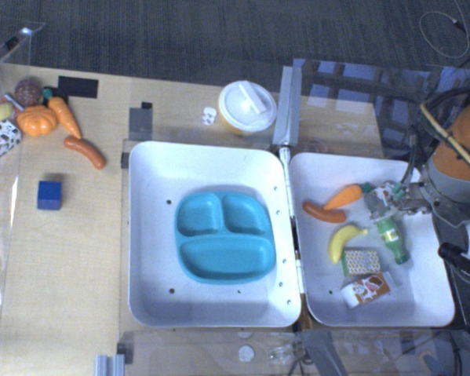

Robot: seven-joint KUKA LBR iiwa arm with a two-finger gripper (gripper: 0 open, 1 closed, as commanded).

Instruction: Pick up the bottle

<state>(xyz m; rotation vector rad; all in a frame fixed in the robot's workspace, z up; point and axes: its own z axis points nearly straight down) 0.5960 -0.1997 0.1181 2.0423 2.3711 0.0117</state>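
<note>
We see the gripper (390,201) just above the bottle (392,239); we cannot tell its state. Banana (344,241) lies left of bottle.

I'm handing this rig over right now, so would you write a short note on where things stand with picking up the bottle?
Gripper: down in the right bin, at the top end of the green bottle; whether it grips cannot be judged from this view.
Bottle: lying on the bin floor, just right of the banana, with the carrot and sausage to its upper left.
Left bin: holds the blue divided tray.
Done: arm is at the bottle.
Left: secure the grasp and lift the bottle.
</note>
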